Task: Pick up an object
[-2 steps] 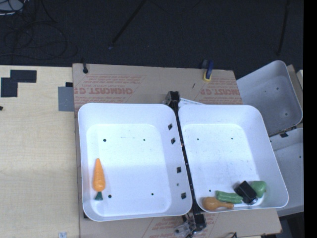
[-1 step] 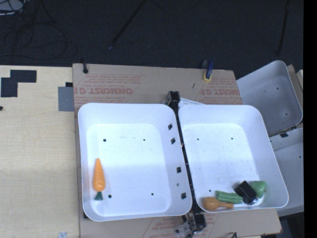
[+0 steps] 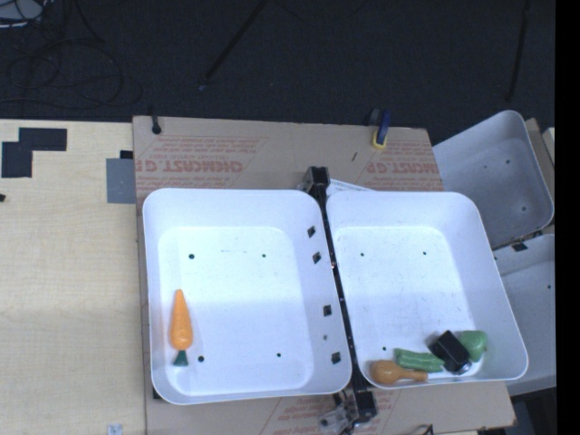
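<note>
An orange toy carrot (image 3: 180, 321) with a small green top lies near the front left of the left bin (image 3: 172, 208). In the front right corner of the right bin (image 3: 471, 216) sits a cluster: a black block (image 3: 449, 351), a green piece (image 3: 473, 342) behind it, a long green pod-like piece (image 3: 419, 360) and an orange-tan pear-shaped piece (image 3: 396, 372).
The two white bins stand side by side on a cardboard sheet (image 3: 272, 157), joined by a black divider strip (image 3: 331, 288). A grey metal plate (image 3: 503, 175) leans at the right. A blue and yellow clamp (image 3: 381, 130) sits at the cardboard's back edge.
</note>
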Robot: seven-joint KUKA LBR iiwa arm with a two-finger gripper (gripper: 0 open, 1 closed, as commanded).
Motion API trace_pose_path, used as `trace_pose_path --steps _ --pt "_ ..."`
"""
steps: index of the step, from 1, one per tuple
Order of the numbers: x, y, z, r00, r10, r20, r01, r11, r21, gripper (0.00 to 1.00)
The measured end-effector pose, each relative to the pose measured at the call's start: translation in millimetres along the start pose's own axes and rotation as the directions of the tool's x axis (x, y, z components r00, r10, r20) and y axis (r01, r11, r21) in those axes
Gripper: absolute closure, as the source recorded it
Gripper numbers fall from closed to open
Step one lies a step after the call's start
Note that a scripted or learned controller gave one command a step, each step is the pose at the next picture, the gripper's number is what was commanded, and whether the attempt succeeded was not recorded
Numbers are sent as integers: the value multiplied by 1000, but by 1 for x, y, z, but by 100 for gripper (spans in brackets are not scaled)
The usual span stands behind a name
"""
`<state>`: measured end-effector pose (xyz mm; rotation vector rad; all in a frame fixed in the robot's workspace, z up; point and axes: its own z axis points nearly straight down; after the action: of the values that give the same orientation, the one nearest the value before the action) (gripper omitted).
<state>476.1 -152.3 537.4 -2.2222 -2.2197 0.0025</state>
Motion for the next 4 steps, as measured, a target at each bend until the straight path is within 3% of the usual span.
trace_pose_path --steps 1,2,4 --pt "-4 0 0 1000 1 0 -1 1000 0 100" --pt "58 0 0 1000 -7 -2 7 1000 1 100" --pt "31 0 0 1000 0 0 0 1000 0 100"
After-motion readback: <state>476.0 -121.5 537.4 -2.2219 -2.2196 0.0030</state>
